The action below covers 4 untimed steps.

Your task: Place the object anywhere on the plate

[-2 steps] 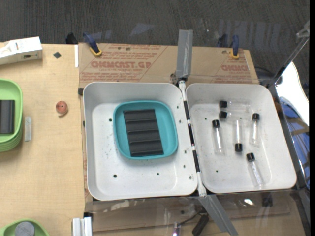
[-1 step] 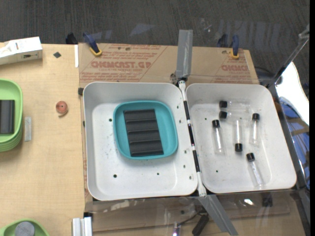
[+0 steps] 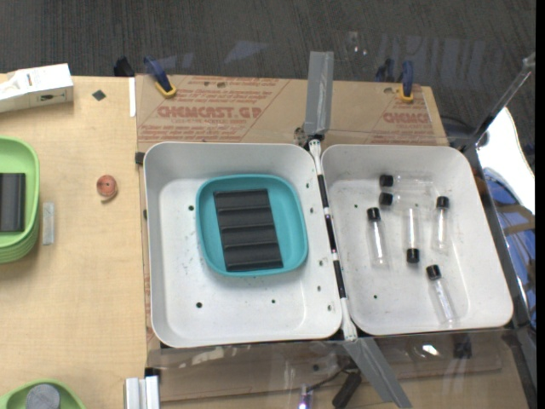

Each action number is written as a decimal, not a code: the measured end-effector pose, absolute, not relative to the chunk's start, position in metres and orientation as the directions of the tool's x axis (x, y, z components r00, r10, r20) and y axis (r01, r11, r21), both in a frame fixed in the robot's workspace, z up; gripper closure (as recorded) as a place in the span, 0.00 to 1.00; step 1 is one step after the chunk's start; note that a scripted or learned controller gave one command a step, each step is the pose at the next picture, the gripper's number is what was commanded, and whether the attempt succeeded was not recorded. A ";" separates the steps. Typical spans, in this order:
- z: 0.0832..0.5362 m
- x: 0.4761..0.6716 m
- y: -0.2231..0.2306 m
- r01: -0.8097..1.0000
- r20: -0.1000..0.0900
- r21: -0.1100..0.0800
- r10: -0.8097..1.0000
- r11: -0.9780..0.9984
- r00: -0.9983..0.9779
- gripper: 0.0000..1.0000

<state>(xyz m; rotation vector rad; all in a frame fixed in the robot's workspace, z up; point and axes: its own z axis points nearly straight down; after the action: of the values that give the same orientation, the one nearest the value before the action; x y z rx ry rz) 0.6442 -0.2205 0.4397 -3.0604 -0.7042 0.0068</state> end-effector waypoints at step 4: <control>0.441 0.654 -0.223 0.200 -0.002 -0.001 0.200 -0.980 0.980 0.00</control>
<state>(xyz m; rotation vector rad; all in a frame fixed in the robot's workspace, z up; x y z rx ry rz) 0.6536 -0.2230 0.4407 -3.1247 -0.3155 0.0038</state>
